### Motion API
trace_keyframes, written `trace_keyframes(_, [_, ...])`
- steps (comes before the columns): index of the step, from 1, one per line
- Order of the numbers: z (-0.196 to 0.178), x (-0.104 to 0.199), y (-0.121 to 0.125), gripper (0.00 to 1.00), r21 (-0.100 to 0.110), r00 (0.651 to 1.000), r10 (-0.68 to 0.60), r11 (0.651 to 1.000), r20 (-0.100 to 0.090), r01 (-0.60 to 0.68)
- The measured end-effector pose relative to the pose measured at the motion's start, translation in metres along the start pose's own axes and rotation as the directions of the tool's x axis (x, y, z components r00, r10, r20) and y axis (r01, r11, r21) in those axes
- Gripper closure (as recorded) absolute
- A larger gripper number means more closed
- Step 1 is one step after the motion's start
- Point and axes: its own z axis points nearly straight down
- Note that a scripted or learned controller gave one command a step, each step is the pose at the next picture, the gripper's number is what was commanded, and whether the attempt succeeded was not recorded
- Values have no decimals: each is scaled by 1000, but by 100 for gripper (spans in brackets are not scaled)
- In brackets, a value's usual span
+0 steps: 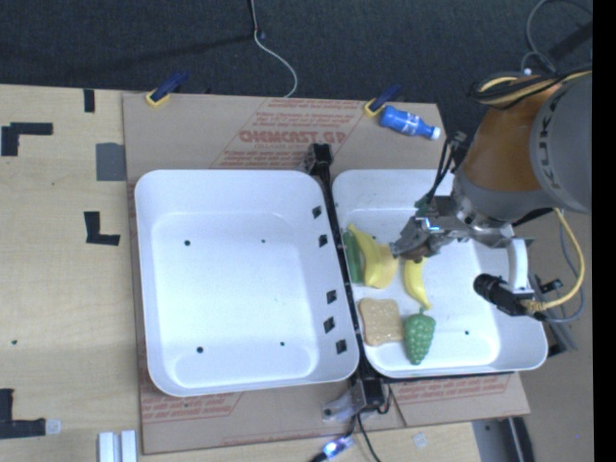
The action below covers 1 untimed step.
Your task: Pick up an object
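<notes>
Two shallow white bins sit side by side on the table (58,258), on a sheet of brown cardboard (279,133). The left bin (231,191) fills the middle of the frame; the right bin (481,354) lies at centre right and carries the objects. Along its left side sit a yellow and green toy (371,258), a small yellow banana (417,284) just right of it, a tan slice of toast (380,320) below, and a green bumpy piece (419,338) touching the toast's right edge. The grey arm (525,162) with its orange band reaches in from the right, and the gripper (416,242) hangs low just above the banana's upper end; whether the jaws are parted or closed cannot be told. A blue bottle (409,122) lies on the cardboard at upper right.
</notes>
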Motion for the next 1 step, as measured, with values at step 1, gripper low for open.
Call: trace_keyframes(1, [-30,69,46,100,-4,1000,-10,1000,-1,10])
